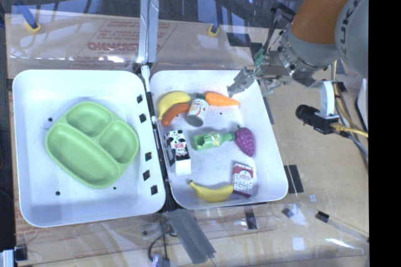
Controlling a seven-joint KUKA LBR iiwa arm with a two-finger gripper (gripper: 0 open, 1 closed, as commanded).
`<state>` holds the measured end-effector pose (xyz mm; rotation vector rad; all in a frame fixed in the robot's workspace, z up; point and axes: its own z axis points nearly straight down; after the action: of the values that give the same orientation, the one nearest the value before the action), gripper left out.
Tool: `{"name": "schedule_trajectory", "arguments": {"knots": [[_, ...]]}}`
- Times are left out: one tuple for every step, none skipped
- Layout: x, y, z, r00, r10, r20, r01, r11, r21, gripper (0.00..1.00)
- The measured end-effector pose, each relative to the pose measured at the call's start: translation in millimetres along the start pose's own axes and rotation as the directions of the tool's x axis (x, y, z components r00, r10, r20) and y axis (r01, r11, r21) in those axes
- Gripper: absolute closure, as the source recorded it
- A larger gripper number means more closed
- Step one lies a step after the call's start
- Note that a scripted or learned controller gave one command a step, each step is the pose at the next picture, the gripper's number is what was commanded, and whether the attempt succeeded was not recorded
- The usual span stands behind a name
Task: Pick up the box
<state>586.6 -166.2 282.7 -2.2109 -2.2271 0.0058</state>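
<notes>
Still in the approach, I'd say. The gripper (239, 83) hovers at the right bin's (276, 153) far edge, can't tell its state. The red box (244, 178) sits well below it, near the banana (211, 191); it needs to travel over and descend.

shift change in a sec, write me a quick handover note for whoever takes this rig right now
Gripper: hovering over the right bin's upper right part, beside the carrot, holding nothing.
Box: two candidates in the right bin. The red box lies at the lower right next to a banana; the black-and-white carton lies by the left wall. Both untouched.
Left bin holds the green divided plate.
Done: nothing picked.
Left: move over the box, descend, grasp, lift.
</notes>
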Motion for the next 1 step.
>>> {"name": "schedule_trajectory", "arguments": {"knots": [[-11.9, -59.1, 111.5, 0.985, -0.171, -0.001, 0.171, 0.985, 0.0, 0.0]]}}
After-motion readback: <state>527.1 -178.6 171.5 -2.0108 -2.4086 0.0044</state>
